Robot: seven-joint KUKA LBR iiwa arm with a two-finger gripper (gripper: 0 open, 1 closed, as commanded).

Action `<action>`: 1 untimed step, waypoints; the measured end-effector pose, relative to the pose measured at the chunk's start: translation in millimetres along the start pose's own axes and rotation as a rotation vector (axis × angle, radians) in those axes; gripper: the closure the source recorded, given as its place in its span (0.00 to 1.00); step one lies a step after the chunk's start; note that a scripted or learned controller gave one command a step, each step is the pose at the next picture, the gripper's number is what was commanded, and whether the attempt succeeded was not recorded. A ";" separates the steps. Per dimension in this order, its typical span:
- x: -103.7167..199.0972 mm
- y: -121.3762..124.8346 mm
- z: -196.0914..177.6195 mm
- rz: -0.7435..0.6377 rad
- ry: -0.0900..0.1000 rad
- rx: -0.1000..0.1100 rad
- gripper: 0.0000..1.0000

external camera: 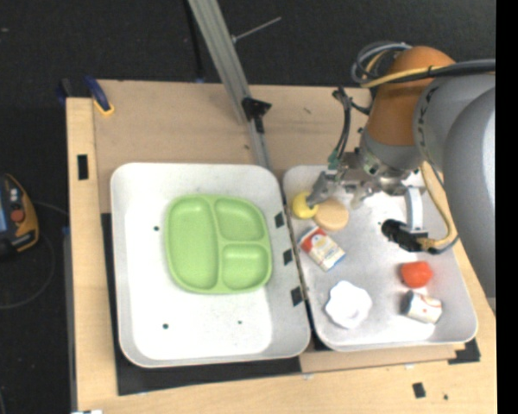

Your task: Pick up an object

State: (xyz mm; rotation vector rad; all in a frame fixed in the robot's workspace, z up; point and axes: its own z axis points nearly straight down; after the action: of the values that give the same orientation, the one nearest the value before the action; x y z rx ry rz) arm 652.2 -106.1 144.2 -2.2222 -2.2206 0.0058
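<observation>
Over the right bin's (466, 317) far left corner, the hand (341, 182) is hanging above a tan round object (332, 216); its state I cannot tell. Nothing is being lifted; the grasp is not yet done.

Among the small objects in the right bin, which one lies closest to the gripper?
The tan round object, directly under the gripper, with the yellow ball touching its left side. The orange-red object and the white object lie farther toward the bin's front.
</observation>
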 end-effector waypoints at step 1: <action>0.7 6.2 11.7 -0.003 0.003 -0.022 0.00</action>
State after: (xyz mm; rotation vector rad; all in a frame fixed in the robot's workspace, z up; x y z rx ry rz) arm 658.4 -105.4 132.4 -2.2280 -2.2335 -0.0219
